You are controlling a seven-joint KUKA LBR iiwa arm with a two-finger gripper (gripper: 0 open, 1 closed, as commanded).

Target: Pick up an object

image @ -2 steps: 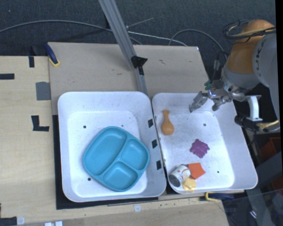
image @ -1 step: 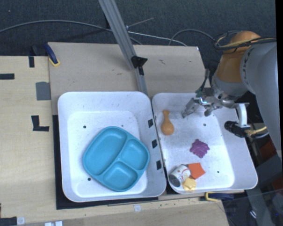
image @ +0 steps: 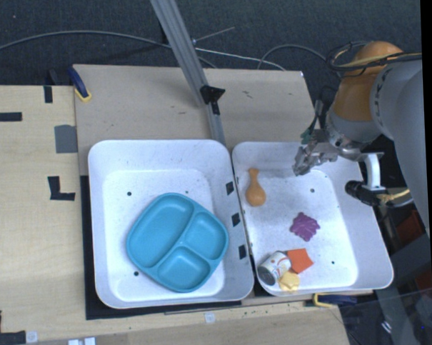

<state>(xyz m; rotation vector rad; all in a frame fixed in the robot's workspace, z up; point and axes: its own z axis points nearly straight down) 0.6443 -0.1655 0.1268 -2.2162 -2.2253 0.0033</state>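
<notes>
Two white bins side by side on the bench. Left bin (image: 102,173) holds a blue divided plate (image: 177,241). Right bin (image: 363,262) holds the small items.

Arm (image: 384,96) comes in from the right. Gripper (image: 302,166) hangs low over the far end of the right bin, near its back wall. Nothing visible between its fingers. Jaw state: cannot tell, the tips are too small and dark against the hand.

Items in the right bin:
- Orange pear shape (image: 254,189), by the bin's left wall. Nearest to the gripper. Lies to the gripper's left and a little toward the near side. Long axis runs roughly far to near, thin neck at the far end, bulb at the near end.
- Purple piece (image: 304,226), mid bin, almost straight toward the near side from the gripper, farther off than the pear.
- Near-left corner cluster: a white cup (image: 274,267), an orange block (image: 300,259), a yellow bit (image: 289,280), touching or nearly so. Well apart from the gripper.

Judgement: the pear is the likeliest target. A short shift left, then closing across the neck or bulb, crosswise to its long axis. Its closeness to the bin wall may crowd one finger.
</notes>
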